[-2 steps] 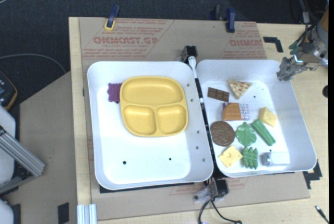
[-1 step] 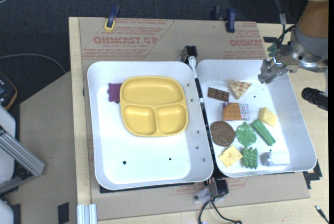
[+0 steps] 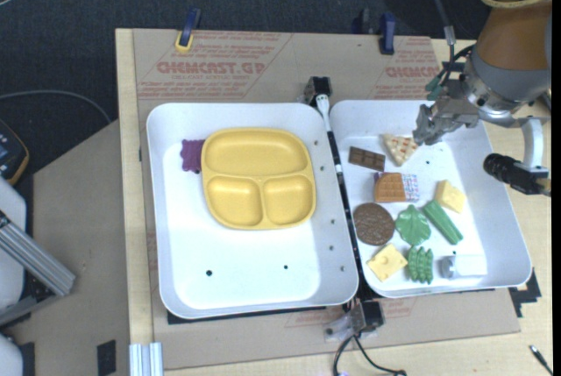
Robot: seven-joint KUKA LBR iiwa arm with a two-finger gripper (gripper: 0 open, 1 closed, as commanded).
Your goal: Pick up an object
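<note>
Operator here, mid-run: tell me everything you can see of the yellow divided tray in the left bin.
The yellow tray looks like matte moulded plastic, a rounded rectangle with three compartments: one wide one along the far side and two smaller ones side by side nearer the camera. It lies flat, open side up, in the far half of the left bin, slightly skewed to the bin walls. All three compartments look bare. A purple item sits against its left edge, partly tucked under the rim. The hand is over the other bin, well away.

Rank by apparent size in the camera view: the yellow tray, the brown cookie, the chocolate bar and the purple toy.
1. Yellow tray
2. Brown cookie
3. Chocolate bar and purple toy: too alike to rank, with the toy partly hidden by the tray.
</note>
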